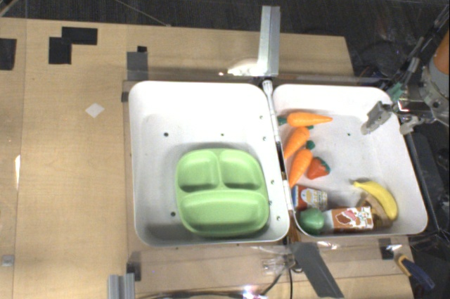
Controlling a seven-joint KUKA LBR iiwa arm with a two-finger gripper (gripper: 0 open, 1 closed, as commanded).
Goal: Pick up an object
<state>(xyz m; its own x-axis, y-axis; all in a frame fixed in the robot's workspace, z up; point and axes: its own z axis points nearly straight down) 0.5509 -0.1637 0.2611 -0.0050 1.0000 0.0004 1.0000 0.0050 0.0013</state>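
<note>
Fingers of the gripper [377, 117] hang at the right-hand rim of the right bin [351, 95], reaching in from the arm [429, 90] at the view's edge. Whether they stand apart or together I cannot tell at this size; nothing shows between them, so the gripper holds nothing.

Bare white floor lies directly under and around the fingers. Nearest of the pickable things is the banana [377, 196], down toward the near edge of the bin and well apart from the fingers, its curved length running slantwise toward the near right corner. A juice carton [351, 218] lies just beside it, and next along the near wall come a green ball [311, 221] and a small bottle [309, 197].

Across the bin, against the dividing wall, three carrots [304, 143] lie near one another, the top one pointing toward the gripper's side, with a red strawberry [319, 167] touching the lowest.

Judging from this, the banana is the likeliest target: the fingers would have to travel toward the near edge and turn to close across its length.

Farther left, the left bin [151, 122] carries a green divided tray [221, 191].
</note>
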